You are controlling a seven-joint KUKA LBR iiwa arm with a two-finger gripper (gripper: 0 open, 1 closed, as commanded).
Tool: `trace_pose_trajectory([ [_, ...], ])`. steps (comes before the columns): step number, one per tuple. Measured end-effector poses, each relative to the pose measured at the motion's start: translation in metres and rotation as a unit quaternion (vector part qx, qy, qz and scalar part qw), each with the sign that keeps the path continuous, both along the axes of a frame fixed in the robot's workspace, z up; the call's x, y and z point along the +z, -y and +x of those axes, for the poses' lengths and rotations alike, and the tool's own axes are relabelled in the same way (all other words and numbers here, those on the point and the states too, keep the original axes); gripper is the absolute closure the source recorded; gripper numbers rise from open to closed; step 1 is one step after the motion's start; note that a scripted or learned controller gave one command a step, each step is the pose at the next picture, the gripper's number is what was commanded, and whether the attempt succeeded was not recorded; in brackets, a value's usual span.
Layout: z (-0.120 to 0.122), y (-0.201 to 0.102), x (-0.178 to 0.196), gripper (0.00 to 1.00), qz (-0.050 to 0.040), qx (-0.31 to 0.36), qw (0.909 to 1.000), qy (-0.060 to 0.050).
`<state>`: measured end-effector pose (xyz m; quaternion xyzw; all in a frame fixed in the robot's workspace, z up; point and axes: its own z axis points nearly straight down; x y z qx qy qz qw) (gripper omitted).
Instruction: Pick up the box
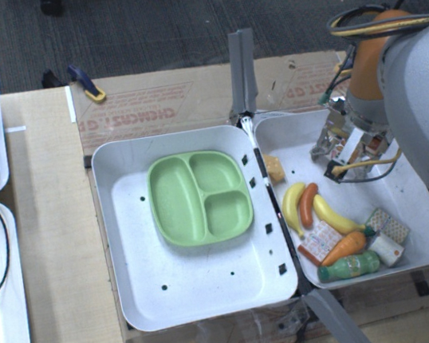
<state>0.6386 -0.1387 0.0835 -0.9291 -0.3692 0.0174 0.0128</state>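
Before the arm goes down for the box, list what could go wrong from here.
1. The box lies packed among a carrot, a banana and a green bottle; the fingers may catch a neighbour instead.
2. It lies flat and low, so a pinch could slip off.
3. The gripper hangs well off from the box, over the right bin, so it must travel over the clutter.

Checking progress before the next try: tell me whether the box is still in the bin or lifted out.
In the bin. The box lies flat in the right bin, among the bananas and carrot, apart from the gripper.
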Motion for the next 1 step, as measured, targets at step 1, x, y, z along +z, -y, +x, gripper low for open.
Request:
trace_pose_trajectory([
  [1,-0.0564,-0.0436,0.0046,0.00,-0.0054,-0.013,0.9998,0.017],
])
